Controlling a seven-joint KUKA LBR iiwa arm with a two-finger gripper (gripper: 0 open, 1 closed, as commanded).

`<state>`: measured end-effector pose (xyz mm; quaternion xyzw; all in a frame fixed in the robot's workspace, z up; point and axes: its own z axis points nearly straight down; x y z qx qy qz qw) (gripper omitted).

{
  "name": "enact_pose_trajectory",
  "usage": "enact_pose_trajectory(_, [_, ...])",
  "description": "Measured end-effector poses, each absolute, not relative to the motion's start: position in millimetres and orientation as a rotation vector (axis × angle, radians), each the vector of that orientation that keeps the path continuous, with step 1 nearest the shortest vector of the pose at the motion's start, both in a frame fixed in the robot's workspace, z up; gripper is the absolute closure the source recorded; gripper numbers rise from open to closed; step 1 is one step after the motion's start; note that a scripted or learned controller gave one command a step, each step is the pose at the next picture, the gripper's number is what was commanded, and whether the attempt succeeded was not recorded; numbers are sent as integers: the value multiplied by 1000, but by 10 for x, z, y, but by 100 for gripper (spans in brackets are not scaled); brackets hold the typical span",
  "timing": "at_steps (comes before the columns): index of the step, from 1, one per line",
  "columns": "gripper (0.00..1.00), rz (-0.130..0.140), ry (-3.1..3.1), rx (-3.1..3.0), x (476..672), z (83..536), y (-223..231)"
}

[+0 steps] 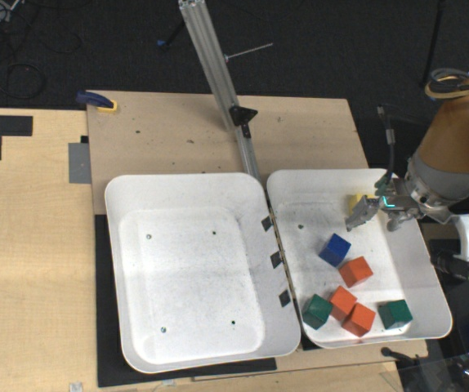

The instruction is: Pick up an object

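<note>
Hidden: a yellow block [355, 200] near the back of the right bin [316, 194] is partly covered by the gripper [376, 214], so its full shape is hard to make out.
Cut off: the arm [451, 149] enters from the right and its upper part runs out of the picture.
Gripper: it hangs low over the back right part of the right bin; its grey fingers look spread apart, one reaching left just beside the yellow block, the other nearer the wrist. Nothing sits between them.
Blocks: a blue block [334, 249] lies near the middle of the right bin, with an orange block [355, 271] just beside it toward the front.
Front cluster: a green block [317, 310], two more orange blocks [343, 300] [360, 318] touching each other, and another green block [395, 314] near the front right corner.
Left bin [136, 194]: a white tray with a few dark specks on its floor.
Surface: a pale wooden bench [30, 243], with a brown board [177, 133] under the back of the bins.
Room: a metal rail [214, 64] slants up from between the bins; dark floor and cables [6, 64] lie behind.
</note>
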<state>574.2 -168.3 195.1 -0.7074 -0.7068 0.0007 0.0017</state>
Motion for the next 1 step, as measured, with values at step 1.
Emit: enact_pose_trajectory(1, [0,6,-2216,-2217,5785,1332,-1635])
